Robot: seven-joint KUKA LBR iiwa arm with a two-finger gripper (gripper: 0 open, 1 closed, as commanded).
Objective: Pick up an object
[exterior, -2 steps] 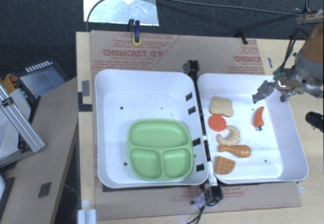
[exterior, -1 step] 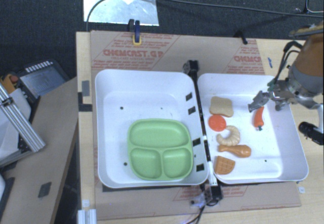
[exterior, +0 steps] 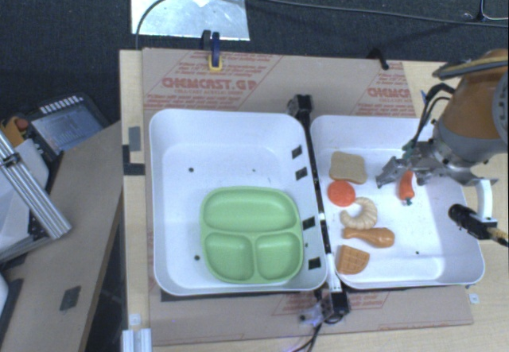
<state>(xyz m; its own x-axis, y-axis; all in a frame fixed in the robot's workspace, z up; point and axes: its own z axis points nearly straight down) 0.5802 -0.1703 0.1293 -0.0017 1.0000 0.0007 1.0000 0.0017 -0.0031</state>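
Observation:
My gripper (exterior: 404, 177) hangs over the right bin (exterior: 457, 267), near its back right part. Its grey fingers (exterior: 387, 175) are spread apart, so it is open. A small orange-red piece (exterior: 406, 187) shows in the gap between them, just below the fingertips; I cannot tell whether they touch it. To the left in the same bin lie a slice of toast (exterior: 347, 167), a red tomato slice (exterior: 342, 193), a curled shrimp (exterior: 362, 214), a drumstick (exterior: 371, 237) and an orange waffle piece (exterior: 352, 260).
The left bin (exterior: 183, 144) holds a green divided plate (exterior: 250, 233). A black divider with clips (exterior: 310, 176) runs between the bins. The arm's orange band (exterior: 477, 100) rises at the right edge. Bare bin floor lies right of the drumstick.

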